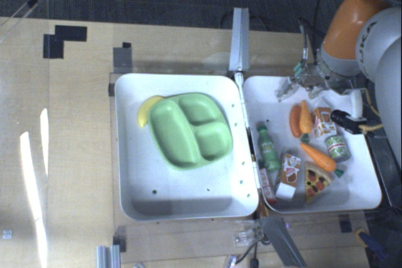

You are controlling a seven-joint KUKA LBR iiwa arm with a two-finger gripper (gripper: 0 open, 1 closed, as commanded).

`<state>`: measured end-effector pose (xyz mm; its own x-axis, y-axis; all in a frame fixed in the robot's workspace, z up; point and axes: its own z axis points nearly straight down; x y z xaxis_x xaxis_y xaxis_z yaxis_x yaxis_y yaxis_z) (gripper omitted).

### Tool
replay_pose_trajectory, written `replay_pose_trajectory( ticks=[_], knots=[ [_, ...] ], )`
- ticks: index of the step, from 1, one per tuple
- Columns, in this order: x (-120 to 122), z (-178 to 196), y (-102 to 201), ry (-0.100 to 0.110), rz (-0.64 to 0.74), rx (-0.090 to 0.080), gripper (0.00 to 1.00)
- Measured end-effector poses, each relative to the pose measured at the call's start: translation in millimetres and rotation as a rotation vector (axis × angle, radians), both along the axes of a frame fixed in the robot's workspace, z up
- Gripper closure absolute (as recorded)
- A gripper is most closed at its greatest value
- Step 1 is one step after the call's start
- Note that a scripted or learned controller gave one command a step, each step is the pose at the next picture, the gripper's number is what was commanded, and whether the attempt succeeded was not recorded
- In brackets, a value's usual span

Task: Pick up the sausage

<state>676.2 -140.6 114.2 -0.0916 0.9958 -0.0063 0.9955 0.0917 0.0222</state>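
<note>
Two white bins sit side by side; the right bin serves as landmark here. The gripper hangs over its far left corner, metal fingers spread apart with nothing between them, tips just above the bin floor. Much of the arm is cut off at the frame's right edge, leaving the orange band and part of the grey body in sight.

The sausage lies in the far half of the right bin, just below the gripper and touching an orange piece at its left; the two blur together and their edges are hard to separate. Toward the bin's middle lies a carrot, with a small can beside it whose label is too blurred to read. A green bottle lies along the bin's left wall. Near the front wall are a pizza slice and a small carton, printing illegible.

Left of the right bin, the other bin holds a green divided tray covering most of a yellow banana.
</note>
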Motion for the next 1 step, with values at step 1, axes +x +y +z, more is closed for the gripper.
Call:
replay_pose_trajectory(
  ticks=[1],
  knots=[
    [-25.4, -26.7, -11.9, 0.015, 0.025, 0.003, 0.00]
  ],
)
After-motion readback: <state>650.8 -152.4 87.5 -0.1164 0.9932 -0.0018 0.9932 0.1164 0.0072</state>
